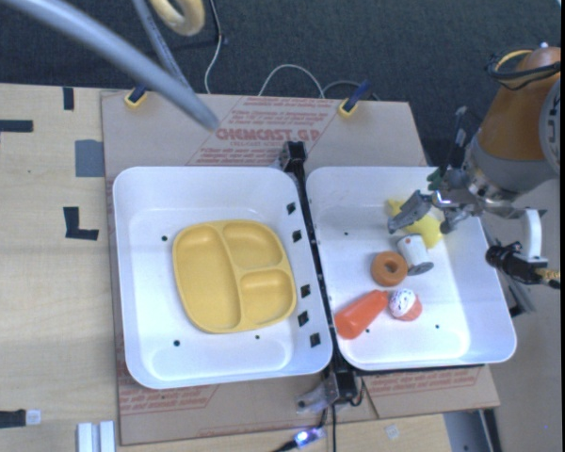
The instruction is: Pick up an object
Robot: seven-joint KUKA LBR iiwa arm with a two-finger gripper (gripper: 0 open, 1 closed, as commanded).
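While the tool (416,213) hovers over the right bin (480,347), jaws spread wide and empty above the yellow object (431,231), the donut (389,269) and white cylinder (413,250) crowd close: a descending finger could nudge them and spoil the grasp.

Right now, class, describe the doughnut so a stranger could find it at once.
Look in the right bin. Near its middle lies the doughnut, beside a small white cylinder and above an orange carrot. It alone is a brown ring with a hole.
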